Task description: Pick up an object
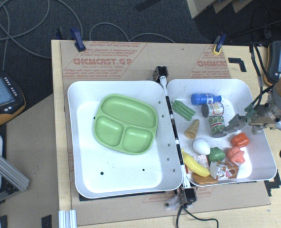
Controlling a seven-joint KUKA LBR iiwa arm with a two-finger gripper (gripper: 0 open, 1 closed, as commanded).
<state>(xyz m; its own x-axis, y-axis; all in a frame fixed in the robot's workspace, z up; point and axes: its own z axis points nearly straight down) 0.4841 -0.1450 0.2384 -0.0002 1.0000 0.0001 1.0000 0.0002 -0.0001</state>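
Note:
My gripper (247, 125) hangs over the right side of the right bin (254, 91), reaching in from the right. Its fingers stand apart with only white bin floor between them. One fingertip (235, 123) is just right of a green patterned can (217, 125), and a red toy (239, 139) lies just below the gripper. Other objects in this bin are a blue bottle (205, 99), a small silver can (213, 109), a green ridged piece (183, 109), a cone (192, 128), a white egg (201, 146), a banana (195, 165), a green pepper (217, 154) and a small carton (224, 170).
The left bin (83, 141) holds a green divided plate (126, 124). A black divider (171, 122) runs between the two bins. Clamps (77, 38) hold the brown board at the back. Cables lie on the floor behind the bench.

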